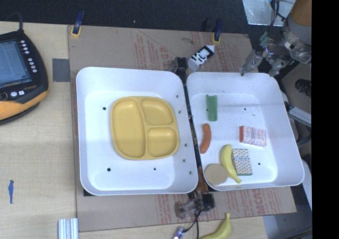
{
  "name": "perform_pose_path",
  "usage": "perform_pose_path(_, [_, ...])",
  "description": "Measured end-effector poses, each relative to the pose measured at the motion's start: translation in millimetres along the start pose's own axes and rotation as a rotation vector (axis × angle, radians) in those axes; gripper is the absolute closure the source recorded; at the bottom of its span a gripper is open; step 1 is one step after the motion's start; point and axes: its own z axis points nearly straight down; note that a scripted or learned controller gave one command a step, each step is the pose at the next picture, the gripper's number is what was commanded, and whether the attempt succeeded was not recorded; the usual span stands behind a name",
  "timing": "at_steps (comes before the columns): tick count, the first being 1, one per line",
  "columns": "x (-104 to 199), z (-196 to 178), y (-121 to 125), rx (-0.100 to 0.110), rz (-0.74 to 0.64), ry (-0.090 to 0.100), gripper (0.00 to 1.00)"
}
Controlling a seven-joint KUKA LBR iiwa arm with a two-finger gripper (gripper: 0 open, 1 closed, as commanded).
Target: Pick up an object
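Above the right bin's [286,105] far corner, fingers [260,66] spread open, holding nothing, banana [229,162] below.

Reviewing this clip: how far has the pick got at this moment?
Nothing looks picked yet. The green block, sausage, banana, two small packets and the tan disc all lie in the right bin. The gripper hangs open above that bin's far edge with nothing between its fingers. Left to do: descend onto an item, close and lift.
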Motion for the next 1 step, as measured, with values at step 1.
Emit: perform_pose_path(1, [55.9,97.9,-40.5,0.003,-0.002,0.0,0.0])
